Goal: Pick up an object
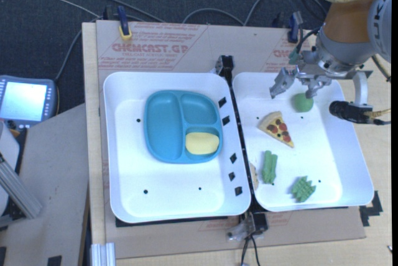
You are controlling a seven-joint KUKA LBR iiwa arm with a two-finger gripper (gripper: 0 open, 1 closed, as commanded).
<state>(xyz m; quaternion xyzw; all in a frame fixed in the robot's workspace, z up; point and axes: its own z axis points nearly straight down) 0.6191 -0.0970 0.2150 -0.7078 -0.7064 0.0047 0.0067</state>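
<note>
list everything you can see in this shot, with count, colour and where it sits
shallow white plastic bins: 2, white, side by side on the bench
blue divided plastic tray: 1, blue, in the left bin
yellow rounded toy: 1, yellow, in the tray's lower right compartment
toy pizza slice: 1, tan with red dots, middle of the right bin
small green round toy: 1, green, upper part of the right bin, close by the end effector
long green toy: 1, green, lower left of the right bin
spiky green toy: 1, green, lower part of the right bin
handheld screen: 1, grey, left of the bench
arm: 1, grey and orange, from the right
end effector: 1, grey, over the right bin's upper part
</note>
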